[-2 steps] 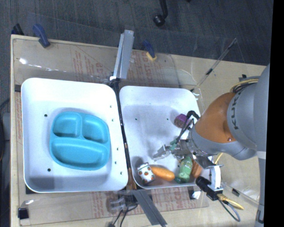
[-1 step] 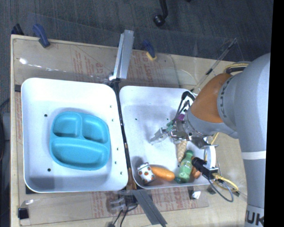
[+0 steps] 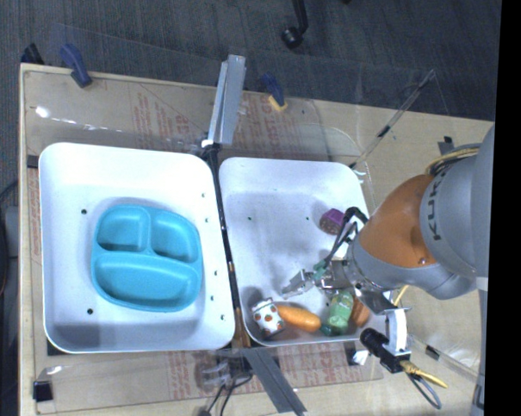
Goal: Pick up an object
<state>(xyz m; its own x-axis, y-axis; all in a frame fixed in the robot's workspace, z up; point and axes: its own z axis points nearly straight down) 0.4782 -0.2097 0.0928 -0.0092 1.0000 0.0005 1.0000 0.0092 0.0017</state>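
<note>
The hand [image 3: 302, 280] hovers just above the orange carrot [image 3: 298, 316].

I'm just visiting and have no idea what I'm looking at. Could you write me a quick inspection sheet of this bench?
Surface: two white bins, left bin, right bin.
Job's things: orange carrot, green bottle, purple item, small white toy, all in right bin.
Clutter: blue divided tray in left bin.
Grippers: tool low in right bin, above carrot; grasp unclear.
Cables: black cable by the arm.
Surroundings: blue clamps on bench edge.
</note>
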